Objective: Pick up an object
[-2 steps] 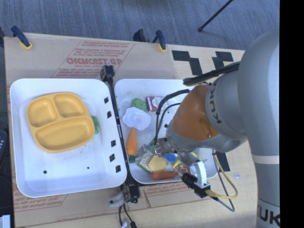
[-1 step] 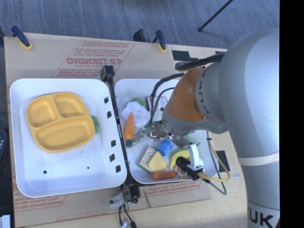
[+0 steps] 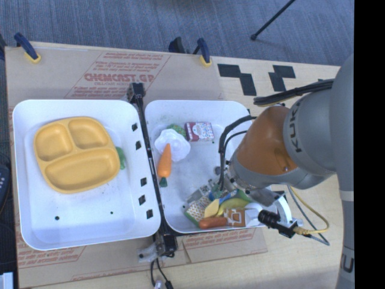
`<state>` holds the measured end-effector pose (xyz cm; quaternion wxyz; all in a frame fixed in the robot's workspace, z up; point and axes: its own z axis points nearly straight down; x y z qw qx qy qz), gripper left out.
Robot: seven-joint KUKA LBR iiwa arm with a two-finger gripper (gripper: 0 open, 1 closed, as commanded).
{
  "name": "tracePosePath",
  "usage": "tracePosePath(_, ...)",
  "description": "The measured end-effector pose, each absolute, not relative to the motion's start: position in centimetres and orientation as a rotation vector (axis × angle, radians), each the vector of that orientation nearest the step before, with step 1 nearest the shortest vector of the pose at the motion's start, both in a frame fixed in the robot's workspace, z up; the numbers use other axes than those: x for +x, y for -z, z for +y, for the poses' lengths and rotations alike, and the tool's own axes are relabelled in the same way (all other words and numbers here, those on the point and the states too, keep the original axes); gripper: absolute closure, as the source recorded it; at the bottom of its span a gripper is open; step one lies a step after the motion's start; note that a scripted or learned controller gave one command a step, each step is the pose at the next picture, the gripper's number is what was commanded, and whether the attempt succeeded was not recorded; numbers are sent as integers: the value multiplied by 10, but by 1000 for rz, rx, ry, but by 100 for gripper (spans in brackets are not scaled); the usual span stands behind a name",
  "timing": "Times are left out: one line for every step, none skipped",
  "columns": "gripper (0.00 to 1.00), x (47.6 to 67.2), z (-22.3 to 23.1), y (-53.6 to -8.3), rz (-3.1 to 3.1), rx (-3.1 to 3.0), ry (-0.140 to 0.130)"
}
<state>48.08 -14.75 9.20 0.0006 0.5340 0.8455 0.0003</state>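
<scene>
Your bench [image 3: 54, 62], covered in printed cardboard, carries two shallow white bins side by side: the left bin [image 3: 24, 179] and the right bin [image 3: 198, 107], their rims touching.

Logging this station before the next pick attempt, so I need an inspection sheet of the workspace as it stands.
Surface: two white bins, left bin and right bin, on a cardboard sheet.
Job's things: carrot, white crumpled item, small red packet and a toy-food pile in the right bin.
Clutter: yellow divided plate in the left bin.
Grippers: gripper down over the pile, hidden by the wrist.
Cables: black cable, yellow wire.
Surroundings: blue clamps, grey carpet.
</scene>
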Motion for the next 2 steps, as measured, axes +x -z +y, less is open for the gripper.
tracePosePath(0,515,-121,-92,2918,1166,0)
tracePosePath(0,547,-109,-92,3102,494,0)
